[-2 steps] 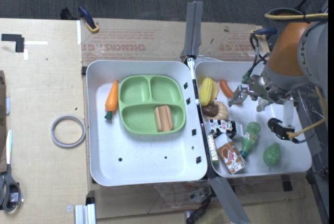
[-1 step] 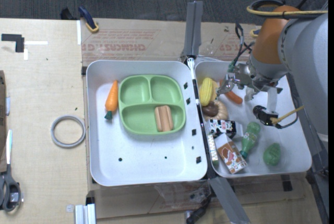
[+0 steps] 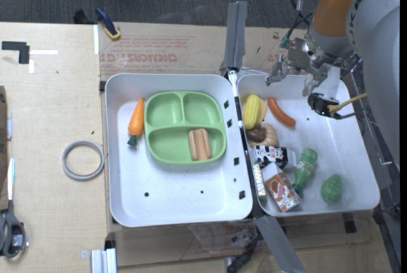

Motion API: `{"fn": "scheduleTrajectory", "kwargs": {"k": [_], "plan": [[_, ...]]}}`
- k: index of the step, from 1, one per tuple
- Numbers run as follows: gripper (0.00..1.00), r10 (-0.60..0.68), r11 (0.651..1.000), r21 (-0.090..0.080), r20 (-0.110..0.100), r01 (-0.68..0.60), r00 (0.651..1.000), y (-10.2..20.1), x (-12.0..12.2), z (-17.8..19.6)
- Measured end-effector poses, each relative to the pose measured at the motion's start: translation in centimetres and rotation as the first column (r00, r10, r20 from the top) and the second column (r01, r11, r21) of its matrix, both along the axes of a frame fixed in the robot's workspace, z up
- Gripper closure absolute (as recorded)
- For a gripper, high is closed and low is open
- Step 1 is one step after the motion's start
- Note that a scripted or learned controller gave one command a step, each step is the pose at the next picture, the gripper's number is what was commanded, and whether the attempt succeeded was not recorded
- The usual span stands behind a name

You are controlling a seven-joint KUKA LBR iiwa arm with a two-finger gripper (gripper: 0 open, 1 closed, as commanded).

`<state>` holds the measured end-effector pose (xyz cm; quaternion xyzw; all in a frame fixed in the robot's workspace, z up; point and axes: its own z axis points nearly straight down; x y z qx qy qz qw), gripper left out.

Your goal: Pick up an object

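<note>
on the far left of the surface [image 3: 51, 106], scissors [image 3: 11, 227] and a tape ring [image 3: 82, 160] are seen, and a blue clamp [image 3: 108, 23] lies further back. on the cardboard [image 3: 152, 49] behind the bins, red mirrored letters are printed; they cannot be read with certainty.

in the left bin [image 3: 172, 202] a carrot [image 3: 136, 118] is laid just beside a green plate [image 3: 184, 112], and a hot dog [image 3: 200, 144] is placed in the plate's near compartment.

in the right bin [image 3: 356, 157], a corn [image 3: 252, 110], a brown item [image 3: 257, 133] and a pale item [image 3: 270, 133] are crowded at the left wall. near them a sausage [image 3: 281, 112] lies alone, and it is judged the easiest target: it looks like a light, stiff plastic toy, smooth and perhaps slippery, so it should be gripped across its narrow middle. towards the front, a small carton [image 3: 271, 154] with a black and white pattern and a red packet [image 3: 281, 193] are found; their labels are too small to be read. a green bottle [image 3: 304, 168] and a green lump [image 3: 331, 188] lie to the right.

the hand [image 3: 299, 77] hangs over the back of the right bin, apart from the sausage. its fingers are seen spread apart, and nothing is held between them.
</note>
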<state>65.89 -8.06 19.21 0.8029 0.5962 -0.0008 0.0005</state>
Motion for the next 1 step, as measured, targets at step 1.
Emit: {"fn": "scheduleTrajectory", "kwargs": {"k": [1], "plan": [[0.00,0.088,0.996,-0.001,0.000,-0.088,0.996,0.40,0.01,1.73]]}}
